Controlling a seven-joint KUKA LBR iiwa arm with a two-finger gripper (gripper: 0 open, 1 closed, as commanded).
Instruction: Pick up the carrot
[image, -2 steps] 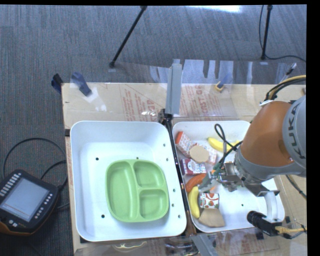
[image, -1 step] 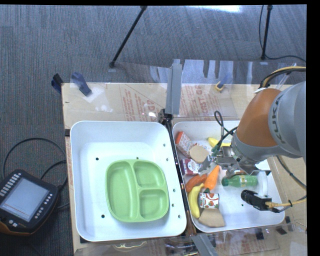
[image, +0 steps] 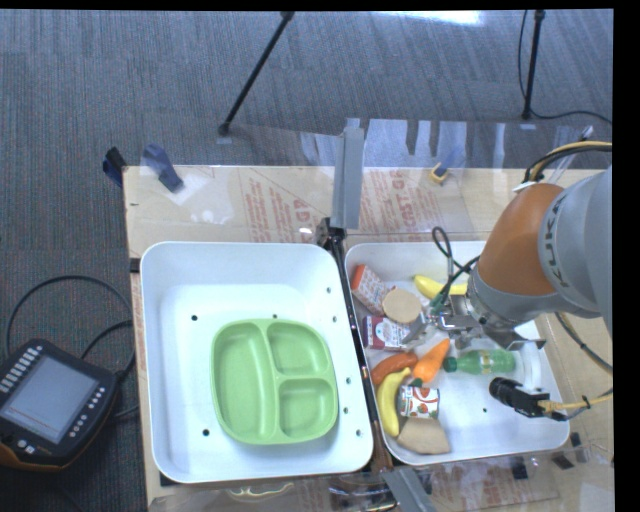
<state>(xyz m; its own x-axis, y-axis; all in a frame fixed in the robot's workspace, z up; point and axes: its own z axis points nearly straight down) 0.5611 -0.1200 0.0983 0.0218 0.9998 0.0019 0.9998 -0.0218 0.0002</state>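
Note:
The carrot (image: 433, 360), orange and tapered, lies tilted in the middle of the right bin (image: 545, 432). Its upper end points up and to the right. My gripper (image: 452, 322) hangs just above and to the right of that end, under the grey wrist with the orange band (image: 528, 240). The arm's body covers the upper right part of the bin. The carrot lies among the other items in the bin and is not lifted.
Crowding the carrot are a red sausage-like piece (image: 393, 365), a banana (image: 392, 402), a small can (image: 420, 402), a green bottle (image: 485, 361), a bread slice (image: 425, 437) and a red carton (image: 372, 290). The left bin (image: 170, 300) holds a green divided plate (image: 275, 380).

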